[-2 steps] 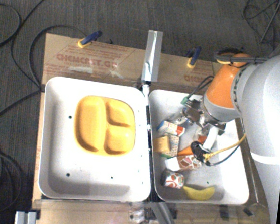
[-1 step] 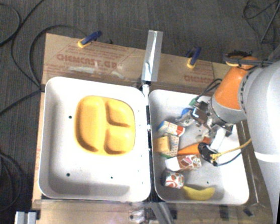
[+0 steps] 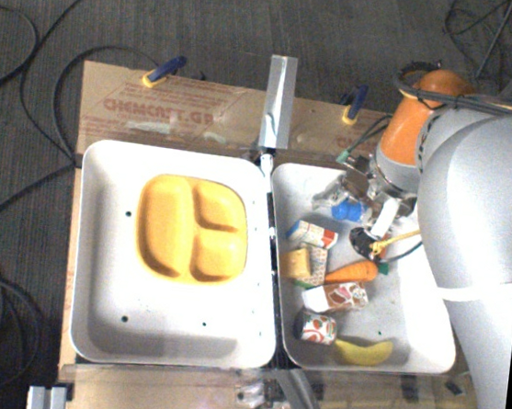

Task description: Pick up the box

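A single fixed camera looks down on the bench from above at a slant, far enough back to take in both shallow white plastic bins [image 3: 93,253] side by side, the brown cardboard sheet [image 3: 184,111] under them and the dark carpeted floor [image 3: 25,124] around. The bulky grey arm with its orange band [image 3: 479,199] enters from the frame's right, close to the lens and apparently somewhat blurred.

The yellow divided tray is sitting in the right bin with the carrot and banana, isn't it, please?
Not quite: the camera view shows the yellow divided tray in the left bin. The carrot and banana lie in the right bin.
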Controlling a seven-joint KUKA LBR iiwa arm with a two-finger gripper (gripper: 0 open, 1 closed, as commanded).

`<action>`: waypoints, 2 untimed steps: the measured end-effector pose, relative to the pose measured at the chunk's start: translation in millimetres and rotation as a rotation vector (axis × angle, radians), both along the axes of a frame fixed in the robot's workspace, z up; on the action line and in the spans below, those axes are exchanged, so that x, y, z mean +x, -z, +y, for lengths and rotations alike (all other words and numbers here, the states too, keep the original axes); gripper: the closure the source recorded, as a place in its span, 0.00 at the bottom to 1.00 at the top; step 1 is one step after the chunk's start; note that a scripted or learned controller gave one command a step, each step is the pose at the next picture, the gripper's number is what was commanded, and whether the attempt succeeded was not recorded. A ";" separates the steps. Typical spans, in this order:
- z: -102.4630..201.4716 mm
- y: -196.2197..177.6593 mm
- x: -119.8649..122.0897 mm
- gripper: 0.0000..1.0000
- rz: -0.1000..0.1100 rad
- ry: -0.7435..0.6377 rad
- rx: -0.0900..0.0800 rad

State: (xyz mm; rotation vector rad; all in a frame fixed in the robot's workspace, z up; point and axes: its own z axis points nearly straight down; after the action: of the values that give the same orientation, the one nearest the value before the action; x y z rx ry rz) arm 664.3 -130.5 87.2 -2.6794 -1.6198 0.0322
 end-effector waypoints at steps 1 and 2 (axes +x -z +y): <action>31.1 -0.5 -19.8 0.00 -0.025 -0.052 -0.002; 18.1 -0.8 -23.1 0.00 -0.028 0.026 0.000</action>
State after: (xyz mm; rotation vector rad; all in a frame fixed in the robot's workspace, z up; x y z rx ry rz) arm 641.2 -112.4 88.0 -2.7123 -1.5926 -0.0063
